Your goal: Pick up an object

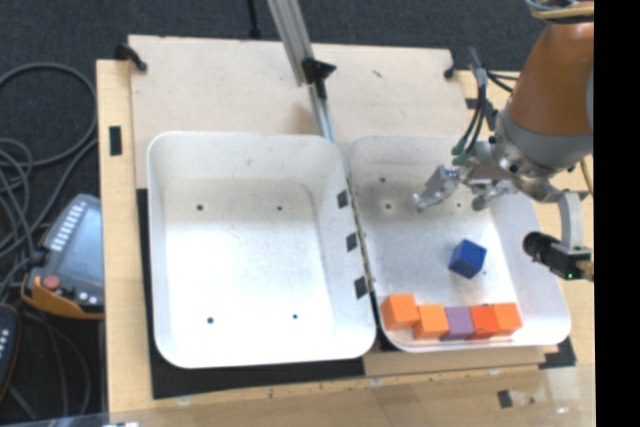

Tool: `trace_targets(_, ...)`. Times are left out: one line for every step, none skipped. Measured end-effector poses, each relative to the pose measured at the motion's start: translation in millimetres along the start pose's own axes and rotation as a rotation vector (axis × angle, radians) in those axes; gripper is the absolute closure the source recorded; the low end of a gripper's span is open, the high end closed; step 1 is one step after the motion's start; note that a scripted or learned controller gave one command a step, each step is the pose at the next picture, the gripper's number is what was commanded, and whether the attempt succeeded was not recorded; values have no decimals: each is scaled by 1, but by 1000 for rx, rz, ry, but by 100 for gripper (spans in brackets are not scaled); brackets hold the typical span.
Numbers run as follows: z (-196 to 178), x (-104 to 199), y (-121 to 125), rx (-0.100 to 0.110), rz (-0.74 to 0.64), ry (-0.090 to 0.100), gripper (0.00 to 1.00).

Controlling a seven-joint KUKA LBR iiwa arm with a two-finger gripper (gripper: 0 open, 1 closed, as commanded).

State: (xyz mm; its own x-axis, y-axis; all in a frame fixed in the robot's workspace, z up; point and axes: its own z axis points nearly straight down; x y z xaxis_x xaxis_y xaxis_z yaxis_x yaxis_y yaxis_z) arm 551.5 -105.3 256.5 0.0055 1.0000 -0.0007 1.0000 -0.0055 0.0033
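A blue cube (467, 257) lies in the right bin (395, 177), toward its right side. Along that bin's front wall runs a row of blocks: an orange one (401, 309), another orange (432, 319), a purple one (459, 320), then orange-red ones (496, 317). My gripper (460, 191) hangs over the right bin's back half, above and a little behind the blue cube. Its two fingers stand spread apart with nothing between them.
The left bin (250, 245) sits beside the right one, with black clips on the shared wall. A slanted aluminium rail (285, 5) rises from behind the bins. A teach pendant (70, 250) and cables lie on the floor at left.
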Motion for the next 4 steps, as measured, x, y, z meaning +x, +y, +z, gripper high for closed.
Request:
trace_targets(61,-62,-37,8,1,-2,0)
trace_targets(129,-66,-21,-20,-7,-10,0)
trace_targets(102,-32,-51,0,-9,2,0)
trace_targets(131,-76,-20,-16,-8,-8,0)
